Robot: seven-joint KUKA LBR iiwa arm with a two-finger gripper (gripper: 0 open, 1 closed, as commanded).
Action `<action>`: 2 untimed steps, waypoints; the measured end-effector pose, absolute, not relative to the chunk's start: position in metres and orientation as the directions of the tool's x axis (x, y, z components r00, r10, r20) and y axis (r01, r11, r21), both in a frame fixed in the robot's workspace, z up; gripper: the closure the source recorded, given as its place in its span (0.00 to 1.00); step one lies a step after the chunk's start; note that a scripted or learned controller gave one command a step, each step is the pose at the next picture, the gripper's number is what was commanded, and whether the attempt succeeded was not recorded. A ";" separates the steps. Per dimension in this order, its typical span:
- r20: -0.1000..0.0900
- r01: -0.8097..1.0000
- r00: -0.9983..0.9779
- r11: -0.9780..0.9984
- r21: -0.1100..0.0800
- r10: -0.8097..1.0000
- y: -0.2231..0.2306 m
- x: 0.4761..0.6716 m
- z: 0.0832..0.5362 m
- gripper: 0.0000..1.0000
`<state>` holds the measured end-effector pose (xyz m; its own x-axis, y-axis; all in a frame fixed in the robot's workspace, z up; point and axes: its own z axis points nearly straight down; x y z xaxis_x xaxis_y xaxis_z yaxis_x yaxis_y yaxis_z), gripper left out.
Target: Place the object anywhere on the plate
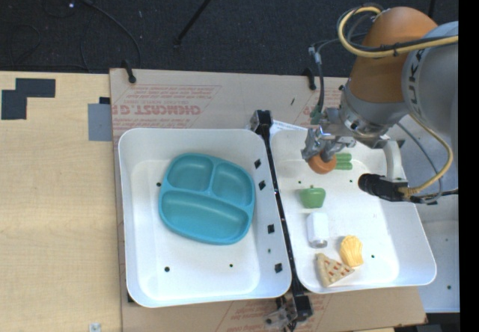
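While the grey arm reaches in from the right, its jaws hang over the far end of the right bin, right at an orange toy carrot with a green stem. The jaws seem to close around the top of the carrot, but I cannot tell for certain whether they are clamped on it or merely touching it.

Nearer in that bin lie a green pepper, a white cylinder, a yellow corn piece and a wedge of toy pizza, all apart from the carrot.

The teal plate, with three compartments, sits in the middle of the left bin, well apart from the carrot.

The carrot looks like light, stiff, smooth plastic, so it may slip; a grip across its round orange body looks safest, not the thin stem.

Between the bins runs a raised double rim with black clips, which a carried object must clear. Above the plate the room is open, and its bin holds nothing else.
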<state>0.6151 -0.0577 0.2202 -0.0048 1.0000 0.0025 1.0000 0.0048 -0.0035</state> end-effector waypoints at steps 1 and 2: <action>0.002 1.000 -0.006 0.006 -0.005 1.000 0.006 0.611 0.218 1.00; 0.001 1.000 -0.005 0.005 -0.007 1.000 0.059 0.608 0.209 1.00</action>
<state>0.6077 0.0593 0.2090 -0.0053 1.0000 0.0014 1.0000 0.0053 -0.0066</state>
